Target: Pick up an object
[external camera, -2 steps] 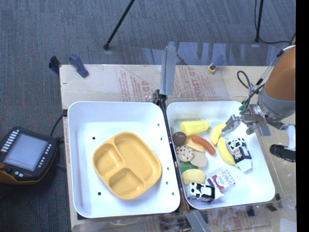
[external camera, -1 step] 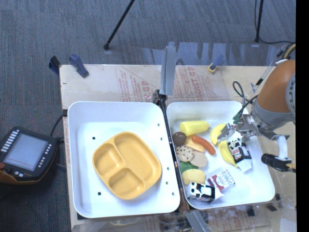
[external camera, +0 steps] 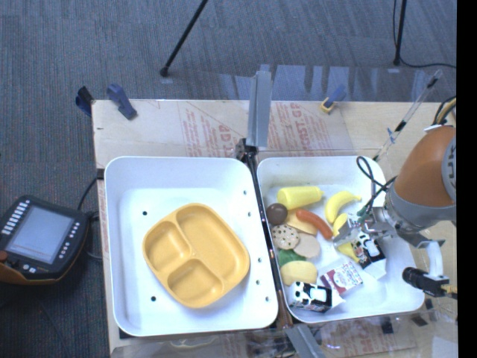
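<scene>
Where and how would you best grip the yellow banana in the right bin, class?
Probably across the banana's curved middle, coming straight down from above. It lies flat near the right bin's back, its narrow width suits two fingers, and its far side looks open. The sausage lies close on its near left, so set the fingers across the curve.

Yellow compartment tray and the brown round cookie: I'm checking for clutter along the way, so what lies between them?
In the camera view, between the yellow compartment tray and the brown round cookie lie bare white bin floor and the bins' adjoining rims.
</scene>
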Action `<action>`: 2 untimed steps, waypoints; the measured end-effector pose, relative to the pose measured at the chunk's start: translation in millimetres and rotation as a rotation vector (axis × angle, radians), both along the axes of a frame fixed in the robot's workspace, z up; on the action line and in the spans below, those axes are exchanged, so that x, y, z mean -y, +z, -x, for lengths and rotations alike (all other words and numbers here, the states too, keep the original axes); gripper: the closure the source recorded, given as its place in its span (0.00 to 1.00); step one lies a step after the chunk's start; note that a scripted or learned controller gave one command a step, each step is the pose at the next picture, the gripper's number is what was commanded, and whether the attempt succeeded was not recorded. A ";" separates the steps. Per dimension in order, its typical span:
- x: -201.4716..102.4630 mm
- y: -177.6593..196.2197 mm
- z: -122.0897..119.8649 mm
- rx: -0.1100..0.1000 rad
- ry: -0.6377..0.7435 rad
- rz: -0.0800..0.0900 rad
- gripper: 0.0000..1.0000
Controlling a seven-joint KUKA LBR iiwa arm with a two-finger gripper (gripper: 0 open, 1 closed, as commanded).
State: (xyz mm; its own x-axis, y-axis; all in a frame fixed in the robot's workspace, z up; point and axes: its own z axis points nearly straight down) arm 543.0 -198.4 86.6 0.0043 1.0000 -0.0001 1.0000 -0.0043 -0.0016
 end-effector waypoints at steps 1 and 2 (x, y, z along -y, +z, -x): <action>0.8 12.7 -1.6 0.003 -0.004 -0.003 1.00; -48.5 113.2 31.8 0.005 -0.006 -0.001 1.00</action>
